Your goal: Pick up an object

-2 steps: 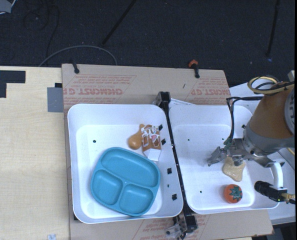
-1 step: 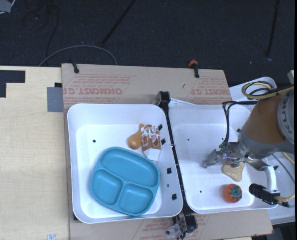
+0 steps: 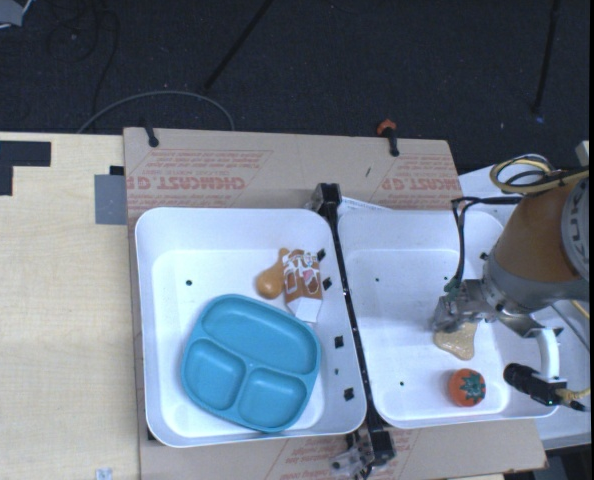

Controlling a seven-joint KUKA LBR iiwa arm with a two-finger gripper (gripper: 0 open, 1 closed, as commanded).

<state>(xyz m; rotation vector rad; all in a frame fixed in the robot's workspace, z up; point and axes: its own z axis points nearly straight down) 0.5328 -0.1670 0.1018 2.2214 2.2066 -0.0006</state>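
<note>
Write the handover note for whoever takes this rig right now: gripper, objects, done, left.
Gripper: down in the right bin, right over the tan flat piece; whether the jaws are open or shut cannot be made out.
Right bin: tan flat piece under the gripper, red tomato-like toy nearer the front.
Left bin: blue divided plate, brown and white toy behind it.
Done: arm lowered to the tan piece.
Left: confirm a grasp, then lift. Nothing visibly held yet.

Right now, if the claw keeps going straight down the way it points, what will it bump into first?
Most likely the flat tan piece lying on the floor of the right bin. The claw points down just above it, though depth is hard to judge from this view. The red tomato-like toy sits off to the side.
</note>
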